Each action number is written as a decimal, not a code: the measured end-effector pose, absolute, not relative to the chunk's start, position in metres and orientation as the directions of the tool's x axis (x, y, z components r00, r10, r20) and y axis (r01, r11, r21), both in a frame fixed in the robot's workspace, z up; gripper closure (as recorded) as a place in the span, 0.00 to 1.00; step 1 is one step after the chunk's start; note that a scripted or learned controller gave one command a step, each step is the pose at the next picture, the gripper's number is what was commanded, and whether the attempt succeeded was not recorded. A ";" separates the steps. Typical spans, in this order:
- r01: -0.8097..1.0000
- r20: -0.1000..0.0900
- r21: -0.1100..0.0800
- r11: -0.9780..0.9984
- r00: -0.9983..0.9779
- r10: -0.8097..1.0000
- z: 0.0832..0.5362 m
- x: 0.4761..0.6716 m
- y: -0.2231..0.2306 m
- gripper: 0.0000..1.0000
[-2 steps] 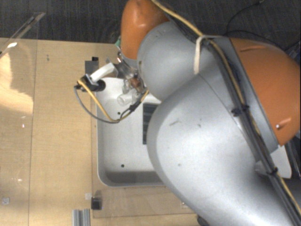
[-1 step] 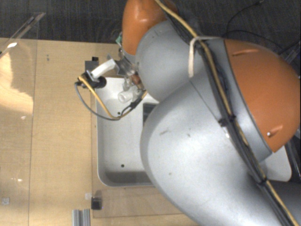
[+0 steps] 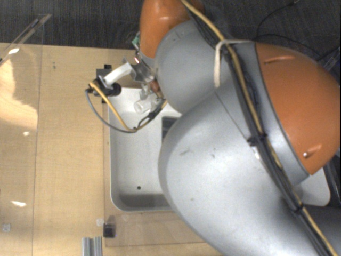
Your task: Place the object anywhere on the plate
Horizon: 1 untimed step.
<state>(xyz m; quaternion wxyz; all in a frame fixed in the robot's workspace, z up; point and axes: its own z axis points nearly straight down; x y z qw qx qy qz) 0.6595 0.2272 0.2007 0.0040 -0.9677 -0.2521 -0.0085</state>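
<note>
Arm [image 3: 240, 143]: one, grey with orange bands, covering the right and middle of the scene.
Bin [image 3: 130, 196]: one white bin seen, left of the arm.
Gripper [image 3: 144, 103]: over the bin's far end; opening cannot be told.
Object, plate: cannot tell where.

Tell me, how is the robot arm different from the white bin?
The arm is round and bulging; the bin is flat and shallow with straight walls. The arm is grey with orange parts; the bin is plain white. The arm hangs above, covering much of the bin, which lies on the bench. Both look smooth.
</note>
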 end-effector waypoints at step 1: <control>0.863 0.000 -0.001 -0.505 0.505 0.863 0.092 0.616 0.236 1.00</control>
